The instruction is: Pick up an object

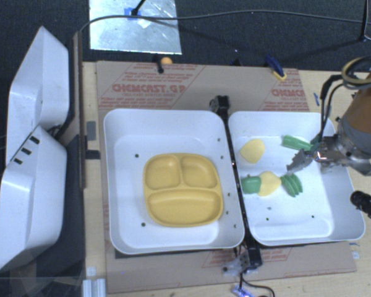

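The right bin (297, 228) holds several small toy pieces. A yellow rounded piece (252, 150) lies near its upper left. A green piece (295, 143) lies near the upper middle. Lower down, a green block (251, 184), a yellow piece (269, 182) and a ridged green piece (292, 184) sit in a row, touching or nearly so. My gripper (295, 164) reaches in from the right and hangs between the upper green piece and the ridged green piece, pointing left and down. I see nothing held in it.
The left bin (127, 166) holds a yellow divided plate (183, 188). The grey and orange arm (362, 125) stands over the right bin's right edge. A black divider (232, 166) runs between the bins. White housings (37, 141) stand at the far left.
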Motion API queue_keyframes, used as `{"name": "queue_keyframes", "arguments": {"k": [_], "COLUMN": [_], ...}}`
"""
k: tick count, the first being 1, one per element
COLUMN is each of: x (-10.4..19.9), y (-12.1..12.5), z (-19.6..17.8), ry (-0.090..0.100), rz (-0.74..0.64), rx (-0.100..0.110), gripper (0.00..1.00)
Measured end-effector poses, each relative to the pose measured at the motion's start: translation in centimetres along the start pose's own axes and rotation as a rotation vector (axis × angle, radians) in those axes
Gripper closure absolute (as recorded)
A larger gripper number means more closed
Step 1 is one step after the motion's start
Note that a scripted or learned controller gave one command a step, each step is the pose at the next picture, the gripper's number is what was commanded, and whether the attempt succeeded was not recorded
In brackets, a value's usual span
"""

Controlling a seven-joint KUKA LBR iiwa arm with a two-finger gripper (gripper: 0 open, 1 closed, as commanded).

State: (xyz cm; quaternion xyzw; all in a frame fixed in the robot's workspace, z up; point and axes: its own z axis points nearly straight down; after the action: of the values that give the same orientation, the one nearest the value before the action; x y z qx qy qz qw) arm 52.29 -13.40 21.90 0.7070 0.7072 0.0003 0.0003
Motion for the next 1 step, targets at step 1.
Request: {"name": "queue_keyframes", "arguments": {"k": [1], "x": [-3.26], "y": [2.8], "z": [13.82], "ry": [-0.001], "rz": [0.002], "rx": [0.004], "gripper": [0.0]}}
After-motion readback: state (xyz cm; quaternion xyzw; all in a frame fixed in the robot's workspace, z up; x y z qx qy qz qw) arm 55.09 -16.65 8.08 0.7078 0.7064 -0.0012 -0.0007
